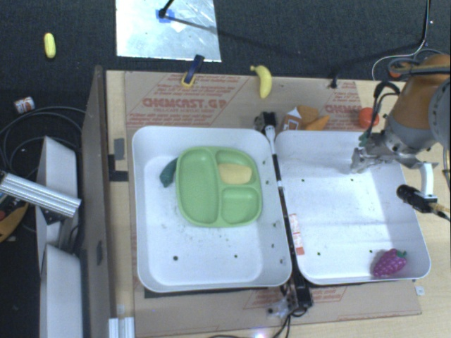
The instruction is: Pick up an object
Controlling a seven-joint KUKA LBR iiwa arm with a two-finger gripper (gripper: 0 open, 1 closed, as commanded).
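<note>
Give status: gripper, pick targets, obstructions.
Gripper over right bin's far edge, holding nothing. Purple grapes in near corner, untouched. Nothing between them.

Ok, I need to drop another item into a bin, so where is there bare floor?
The right bin has the most room: a wide bare patch between the gripper at its far edge and the purple grapes in its near right corner. The left bin is crowded: the green divided plate fills its middle, leaving a strip along the near edge.
</note>
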